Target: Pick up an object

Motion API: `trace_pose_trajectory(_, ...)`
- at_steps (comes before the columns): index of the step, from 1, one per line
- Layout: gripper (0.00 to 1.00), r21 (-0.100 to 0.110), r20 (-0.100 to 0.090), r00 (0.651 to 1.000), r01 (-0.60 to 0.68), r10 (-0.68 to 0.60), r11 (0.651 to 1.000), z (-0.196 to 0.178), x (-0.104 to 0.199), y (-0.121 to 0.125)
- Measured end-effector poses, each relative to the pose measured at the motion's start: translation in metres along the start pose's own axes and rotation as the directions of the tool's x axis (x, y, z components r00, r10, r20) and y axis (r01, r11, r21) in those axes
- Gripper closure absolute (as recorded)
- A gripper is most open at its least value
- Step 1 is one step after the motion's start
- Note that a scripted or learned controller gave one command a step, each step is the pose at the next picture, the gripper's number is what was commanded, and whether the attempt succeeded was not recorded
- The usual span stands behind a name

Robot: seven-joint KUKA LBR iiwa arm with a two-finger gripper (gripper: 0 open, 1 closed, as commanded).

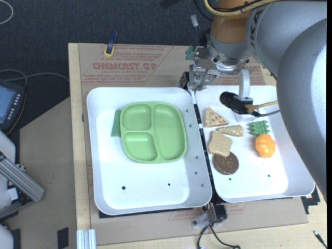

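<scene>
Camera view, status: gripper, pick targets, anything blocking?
Gripper over far end of the bins' shared rim. Bread slice, brown cookie, orange toy vegetable loose in right bin. Green divided plate in left bin, out of the way.

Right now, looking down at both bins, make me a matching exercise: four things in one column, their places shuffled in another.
1 green divided plate
2 brown round cookie
3 orange toy fruit
4 gripper

A frontmost item in the view's right bin
B in the view's left bin
C at the bins' back edge, between them
D beside the green leafy piece

Pairs: 1-B, 2-A, 3-D, 4-C
</scene>
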State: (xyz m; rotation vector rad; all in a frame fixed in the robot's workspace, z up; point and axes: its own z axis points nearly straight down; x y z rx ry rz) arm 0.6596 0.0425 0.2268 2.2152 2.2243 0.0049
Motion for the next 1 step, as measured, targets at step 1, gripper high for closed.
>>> trace_pose_trajectory(1,1.00,0.005,0.002,1.000,-0.006,0.006,1.000,0.0025,-0.0165,-0.0014)
